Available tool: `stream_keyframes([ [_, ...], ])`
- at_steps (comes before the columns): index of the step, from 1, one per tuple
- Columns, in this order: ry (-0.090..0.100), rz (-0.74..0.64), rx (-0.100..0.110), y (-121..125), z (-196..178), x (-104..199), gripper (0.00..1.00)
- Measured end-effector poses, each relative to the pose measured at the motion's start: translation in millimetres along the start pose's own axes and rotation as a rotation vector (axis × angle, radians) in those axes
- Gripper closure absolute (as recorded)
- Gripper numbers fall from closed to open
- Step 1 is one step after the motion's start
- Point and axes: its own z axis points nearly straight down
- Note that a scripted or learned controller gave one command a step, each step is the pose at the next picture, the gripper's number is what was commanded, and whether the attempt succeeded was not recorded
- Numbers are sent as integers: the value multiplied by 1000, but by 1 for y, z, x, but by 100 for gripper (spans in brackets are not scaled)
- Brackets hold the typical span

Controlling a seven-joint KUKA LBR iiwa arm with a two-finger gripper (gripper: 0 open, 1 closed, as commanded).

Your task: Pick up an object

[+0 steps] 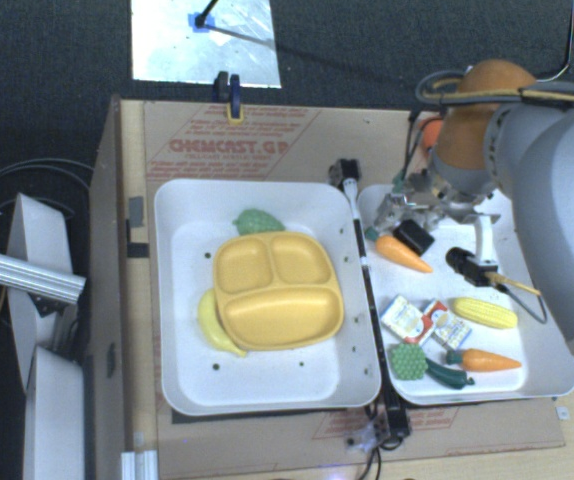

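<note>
Carrot (403, 252) is lying at the upper left of the right bin (557, 368), just beside the divider, with the gripper (414, 226) being held right over its thick end; whether the jaws are apart or together cannot be told. Likely light, rigid, slick plastic, tapered, so it is best gripped across the thick middle, not the tip.
</note>
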Motion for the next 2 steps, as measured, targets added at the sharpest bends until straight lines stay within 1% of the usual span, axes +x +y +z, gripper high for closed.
stream_keyframes([
  [1,2,2,3,-30,1,-11,0],
  [2,5,1,11,-32,-9,-11,100],
])
